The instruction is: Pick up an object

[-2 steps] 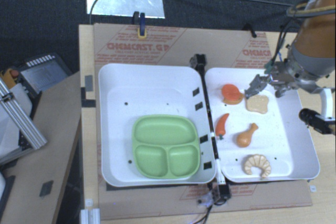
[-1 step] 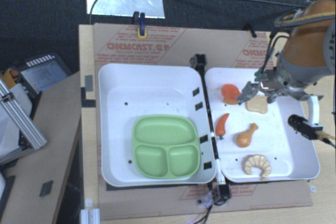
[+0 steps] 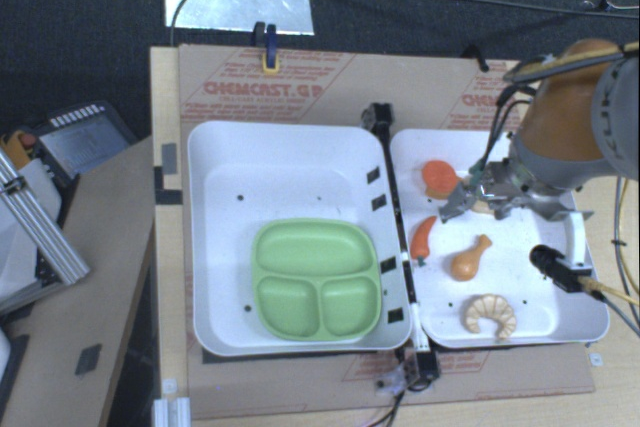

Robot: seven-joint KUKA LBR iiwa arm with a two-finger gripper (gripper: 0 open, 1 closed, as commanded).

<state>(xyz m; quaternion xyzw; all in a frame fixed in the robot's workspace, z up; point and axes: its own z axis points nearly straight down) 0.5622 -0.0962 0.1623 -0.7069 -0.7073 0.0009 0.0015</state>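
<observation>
Camera view shows my gripper [image 3: 468, 196] low in the right bin [image 3: 580, 320], near its far edge beside an orange tomato [image 3: 439, 177]. I cannot tell how its fingers stand. Croissant [image 3: 489, 314] lies by the near edge.

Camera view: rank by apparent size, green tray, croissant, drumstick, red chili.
1. green tray, largest by far
2. croissant
3. drumstick, close to the croissant, ranking unsure
4. red chili, smallest

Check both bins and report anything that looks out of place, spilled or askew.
Nothing stands out. The green divided plate lies flat in the left bin. In the right bin, the croissant, drumstick, chili and orange piece lie apart, inside the walls.
</observation>
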